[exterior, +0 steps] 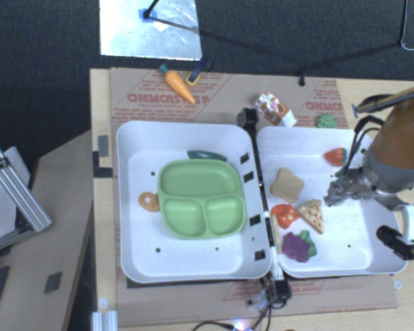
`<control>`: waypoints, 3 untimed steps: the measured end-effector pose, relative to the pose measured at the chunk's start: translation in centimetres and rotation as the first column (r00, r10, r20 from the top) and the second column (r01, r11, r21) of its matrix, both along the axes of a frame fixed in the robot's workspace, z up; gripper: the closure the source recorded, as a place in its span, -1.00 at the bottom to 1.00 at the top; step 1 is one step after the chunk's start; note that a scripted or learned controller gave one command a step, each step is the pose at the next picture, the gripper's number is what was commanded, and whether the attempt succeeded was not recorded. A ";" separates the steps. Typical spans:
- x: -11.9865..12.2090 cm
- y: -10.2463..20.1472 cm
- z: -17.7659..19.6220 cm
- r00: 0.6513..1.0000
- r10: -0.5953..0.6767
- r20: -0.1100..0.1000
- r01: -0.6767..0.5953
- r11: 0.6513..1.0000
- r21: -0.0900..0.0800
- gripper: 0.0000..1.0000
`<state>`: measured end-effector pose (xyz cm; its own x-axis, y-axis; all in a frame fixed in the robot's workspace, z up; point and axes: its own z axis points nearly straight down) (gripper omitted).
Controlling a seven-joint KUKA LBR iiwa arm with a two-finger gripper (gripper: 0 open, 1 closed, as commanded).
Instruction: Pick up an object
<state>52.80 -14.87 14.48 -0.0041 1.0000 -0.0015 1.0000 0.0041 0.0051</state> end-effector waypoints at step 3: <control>2.2 4.6 8.6 1.000 0.007 -0.001 -0.007 1.000 0.003 1.00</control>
